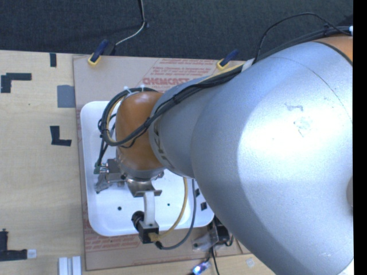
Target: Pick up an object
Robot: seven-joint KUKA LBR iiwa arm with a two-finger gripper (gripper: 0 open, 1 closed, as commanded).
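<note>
Finds the gripper (109, 179) low inside the white bin (98, 217), beneath the orange wrist (135, 133). Cannot tell whether apart or together, with the arm (258, 153) covering much of it. Makes out small dark bits (198, 192) on the bin floor, near the gripper toward the view's right, apart from it, at the arm's edge. Too small to tell shape or kind.
</note>
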